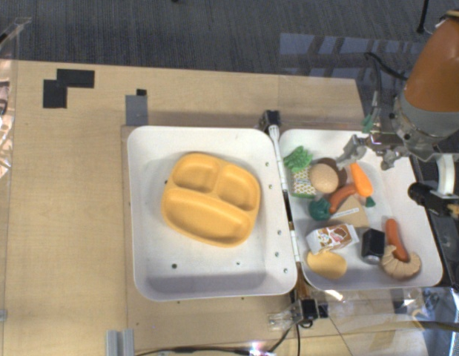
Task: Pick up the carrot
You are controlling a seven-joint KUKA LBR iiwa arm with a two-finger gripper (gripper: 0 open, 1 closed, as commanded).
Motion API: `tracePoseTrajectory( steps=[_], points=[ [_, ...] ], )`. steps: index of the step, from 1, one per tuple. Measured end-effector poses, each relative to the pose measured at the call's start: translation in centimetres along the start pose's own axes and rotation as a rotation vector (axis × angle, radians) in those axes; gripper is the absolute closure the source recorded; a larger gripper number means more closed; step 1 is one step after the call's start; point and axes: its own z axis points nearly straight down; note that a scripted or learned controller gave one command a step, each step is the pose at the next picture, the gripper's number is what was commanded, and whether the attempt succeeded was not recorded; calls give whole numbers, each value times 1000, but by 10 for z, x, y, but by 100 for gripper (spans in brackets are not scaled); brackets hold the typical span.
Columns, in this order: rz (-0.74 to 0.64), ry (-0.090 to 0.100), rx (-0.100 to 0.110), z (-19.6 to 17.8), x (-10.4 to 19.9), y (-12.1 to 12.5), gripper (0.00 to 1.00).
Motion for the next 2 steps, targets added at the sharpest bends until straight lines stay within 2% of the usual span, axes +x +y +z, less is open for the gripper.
tracePoseTrajectory(
  steps=[1,2],
  points=[
    [-65,-7,-18,119,-40,27,0],
    [-60,-8,-39,136,-48,35,0]
  ],
)
